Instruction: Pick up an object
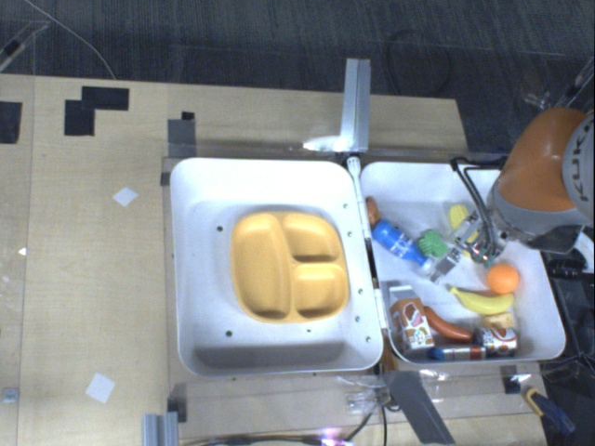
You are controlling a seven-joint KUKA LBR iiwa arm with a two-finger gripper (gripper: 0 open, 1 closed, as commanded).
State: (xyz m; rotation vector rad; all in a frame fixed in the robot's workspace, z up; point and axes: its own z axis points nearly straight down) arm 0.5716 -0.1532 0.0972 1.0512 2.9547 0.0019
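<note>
The right bin [548, 337] holds several small objects. A blue bottle [398, 243] lies near its left wall, with a green toy [431, 244] beside it. A yellow piece [457, 216] sits further back. An orange ball [503, 278] rests above a banana [483, 299]. A red-brown sausage [437, 321], a brown can [408, 322] and a small red can [499, 340] lie along the front. My gripper [462, 249] hangs low over the bin's middle, just right of the green toy and left of the orange ball. Nothing is visibly held.
The left bin [200, 249] holds a yellow divided plate [287, 265]. A metal post [356, 100] stands behind the wall shared by the bins. The grey arm with its orange band [544, 170] covers the right bin's back right corner. Cables lie at the bench's front.
</note>
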